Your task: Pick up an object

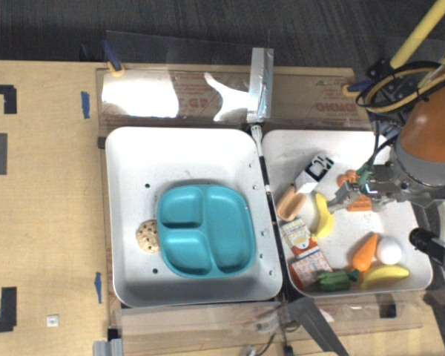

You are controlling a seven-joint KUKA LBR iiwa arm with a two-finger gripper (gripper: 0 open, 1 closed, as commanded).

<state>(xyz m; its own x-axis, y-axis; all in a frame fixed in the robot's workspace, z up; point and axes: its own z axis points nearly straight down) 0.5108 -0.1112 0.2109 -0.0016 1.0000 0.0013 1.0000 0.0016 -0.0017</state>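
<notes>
Toys lie scattered across the right-hand bin (297, 150), and the gripper (348, 193) hangs over them near the bin's middle. The grey arm (430, 150), with its orange band, comes in from the right. The gripper is seen from above against its own wiring, so I cannot tell how far open it is. Nothing can be seen held in it.

Nearest the gripper, just to its left, is a small yellow banana (323, 213), curved and lying on the bin floor. A tan bun (289, 202) sits beside it, close to the wall between the bins. Below these is a white carton (298, 236) with an orange print, and below that a red and white packet (309, 263). A black and white block (319, 167) lies farther up, apart from the rest.

Toward the bin's lower right corner, an orange carrot (364, 251) leans next to a white egg (389, 252). A second banana (386, 274) lies just under both. A green vegetable (334, 279) lies at the lower rim, touching the packet.

The left-hand bin (126, 154) holds a teal divided plate (205, 228), with a speckled cookie (147, 236) at its left edge.
</notes>
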